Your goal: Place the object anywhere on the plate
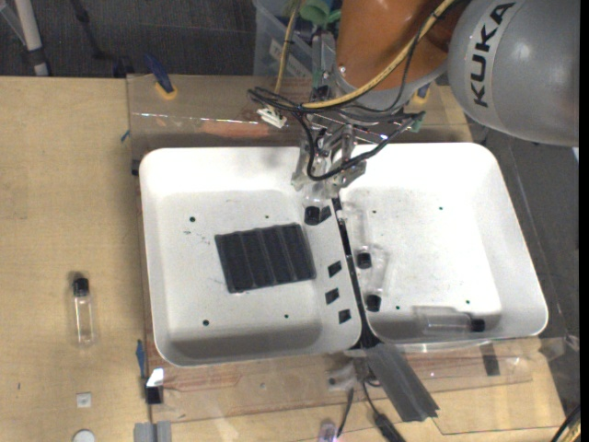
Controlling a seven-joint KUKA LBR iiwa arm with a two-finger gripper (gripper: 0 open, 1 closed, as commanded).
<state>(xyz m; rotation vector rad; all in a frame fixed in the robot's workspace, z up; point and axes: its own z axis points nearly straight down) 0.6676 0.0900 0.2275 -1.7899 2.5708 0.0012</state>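
Observation:
A black ribbed plate (265,257) lies flat in the left bin (184,187). My gripper (324,175) hangs over the divider between the two bins, just up and right of the plate. It is shut on a small clear vial (311,194) that hangs down with its black cap (315,215) lowest, above the left bin's right edge. The vial is apart from the plate, its cap a short way off the plate's top right corner.
The right bin (460,191) holds more clear vials: one near the divider (370,274) and one along the front wall (449,320). Another vial (83,309) lies on the wooden bench, left of the bins. Cables trail above the gripper.

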